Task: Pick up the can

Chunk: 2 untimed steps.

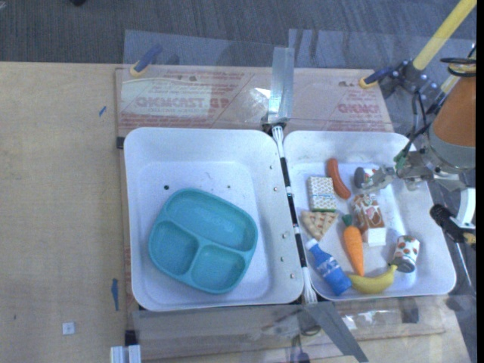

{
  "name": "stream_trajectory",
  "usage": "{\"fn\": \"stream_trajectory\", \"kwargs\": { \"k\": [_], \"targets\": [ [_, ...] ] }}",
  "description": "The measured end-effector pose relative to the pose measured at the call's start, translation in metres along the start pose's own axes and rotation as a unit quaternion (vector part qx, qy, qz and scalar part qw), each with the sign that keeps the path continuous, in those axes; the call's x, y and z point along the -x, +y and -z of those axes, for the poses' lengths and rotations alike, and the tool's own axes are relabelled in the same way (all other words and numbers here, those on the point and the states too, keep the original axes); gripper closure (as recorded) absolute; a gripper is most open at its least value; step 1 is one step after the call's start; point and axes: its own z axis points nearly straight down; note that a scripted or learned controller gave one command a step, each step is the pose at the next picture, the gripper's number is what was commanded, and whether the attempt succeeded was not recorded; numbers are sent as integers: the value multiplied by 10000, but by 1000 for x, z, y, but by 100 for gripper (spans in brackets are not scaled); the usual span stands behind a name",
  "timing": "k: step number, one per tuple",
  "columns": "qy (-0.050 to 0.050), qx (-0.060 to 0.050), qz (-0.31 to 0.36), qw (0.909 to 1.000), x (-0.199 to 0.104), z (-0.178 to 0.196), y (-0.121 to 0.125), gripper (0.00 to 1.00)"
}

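Nearest the camera in the right bin [442, 278] lies a yellow banana [372, 281] along the front wall, its right tip touching the can [406, 252], which lies tilted in the front right corner, white with red and dark print. Left of the banana a blue bottle [330, 268] with a white cap lies slantwise, its cap end pointing up toward a waffle-patterned wedge [319, 223]. An orange carrot [353, 248] stands lengthwise between bottle and can, its green top at the far end. Just beyond it sits a small patterned packet [369, 215] with a white block [375, 237] at its near edge. Farther back a small box [321, 193] with a checked face lies beside a red sausage [338, 178].

In the left bin [144, 203] a teal divided plate [202, 238] with three compartments rests toward the front left.

At the far right side of the right bin the tool [369, 177] hangs low over the bin floor, near the sausage and the packet and well apart from the can. Its metal tip is blurred; how wide it stands I cannot tell, and nothing is seen held in it. Behind it the grey arm with its orange band [457, 116] reaches in from the right.

Beyond both bins a clear sheet over printed cardboard [197, 100] covers the worktop [53, 203].
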Motion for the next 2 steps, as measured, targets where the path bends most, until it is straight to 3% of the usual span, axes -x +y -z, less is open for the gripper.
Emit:
{"fn": "stream_trajectory", "kwargs": {
  "k": [1, 2],
  "targets": [
    [198, -197, -474, 9985, -1, -36, 77, 0],
    [158, -162, -472, 9986, 2, -24, 78, 100]
  ]
}}
